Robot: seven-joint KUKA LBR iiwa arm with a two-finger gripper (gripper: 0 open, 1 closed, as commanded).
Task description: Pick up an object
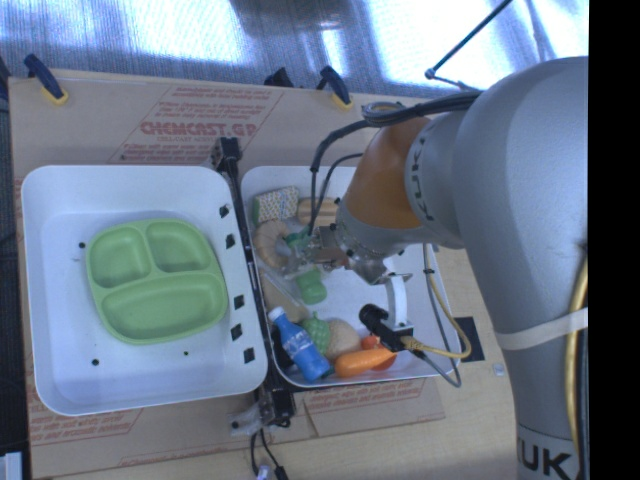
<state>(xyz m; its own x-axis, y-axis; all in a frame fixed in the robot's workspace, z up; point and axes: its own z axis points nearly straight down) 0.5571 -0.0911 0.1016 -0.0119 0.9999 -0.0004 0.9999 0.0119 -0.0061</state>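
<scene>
I see two white bins side by side. The left bin (45, 268) holds one green three-compartment plate (155, 278). The right bin (440, 368) holds a jumble: one blue bottle (298, 346), one orange carrot-like piece (365, 360), one checkered block (275, 206), several green bits (too tangled to count). The gripper (300, 253) sits low among them; whether it grips anything, I cannot tell.

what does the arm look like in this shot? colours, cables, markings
The arm is bulky, rounded and grey, with an orange band above the wrist. Thin black cables loop beside the band, and a yellow cable runs lower down. Part of white lettering shows on the base.
</scene>
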